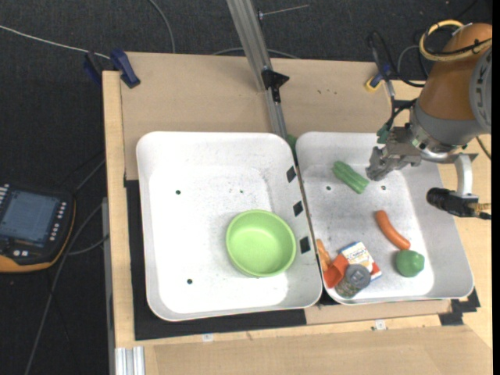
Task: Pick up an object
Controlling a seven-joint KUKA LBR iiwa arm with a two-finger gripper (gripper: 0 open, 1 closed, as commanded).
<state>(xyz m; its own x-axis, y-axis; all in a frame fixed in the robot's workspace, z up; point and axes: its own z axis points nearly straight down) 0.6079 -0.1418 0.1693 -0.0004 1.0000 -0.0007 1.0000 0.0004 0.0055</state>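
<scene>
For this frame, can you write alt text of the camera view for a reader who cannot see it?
A grey and orange arm reaches in from the right, its gripper beside a green cucumber in the right bin. That bin also holds an orange carrot, a green ball and a small box; the left bin holds a green bowl.

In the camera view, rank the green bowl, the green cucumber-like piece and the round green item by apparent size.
1. green bowl, clearly largest.
2. green cucumber-like piece and round green item: look about alike, so no ranking between them.
</scene>
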